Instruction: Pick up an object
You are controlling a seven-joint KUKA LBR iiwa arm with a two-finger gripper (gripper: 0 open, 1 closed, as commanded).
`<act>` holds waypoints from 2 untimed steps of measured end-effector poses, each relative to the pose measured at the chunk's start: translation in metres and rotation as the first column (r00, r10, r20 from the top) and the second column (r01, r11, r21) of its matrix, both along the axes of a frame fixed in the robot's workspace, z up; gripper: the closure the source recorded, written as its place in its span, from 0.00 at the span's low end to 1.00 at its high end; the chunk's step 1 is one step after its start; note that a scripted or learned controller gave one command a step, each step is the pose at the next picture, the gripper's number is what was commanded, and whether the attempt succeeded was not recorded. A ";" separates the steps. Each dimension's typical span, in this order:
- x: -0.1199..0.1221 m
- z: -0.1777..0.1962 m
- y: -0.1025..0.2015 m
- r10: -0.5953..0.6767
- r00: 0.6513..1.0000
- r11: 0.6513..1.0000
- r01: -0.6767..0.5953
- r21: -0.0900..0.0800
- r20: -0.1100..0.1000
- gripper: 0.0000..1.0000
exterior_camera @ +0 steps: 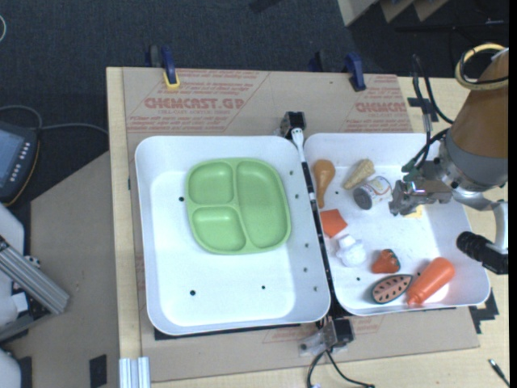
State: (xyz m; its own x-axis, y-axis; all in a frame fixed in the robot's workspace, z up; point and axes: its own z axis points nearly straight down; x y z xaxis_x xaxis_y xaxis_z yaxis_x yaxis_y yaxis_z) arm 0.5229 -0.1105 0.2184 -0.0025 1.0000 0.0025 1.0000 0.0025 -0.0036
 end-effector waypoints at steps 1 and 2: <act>-0.028 -0.006 0.045 0.001 1.000 1.000 -0.001 0.001 0.000 1.00; -0.033 -0.003 0.063 0.000 1.000 1.000 0.000 -0.001 0.001 1.00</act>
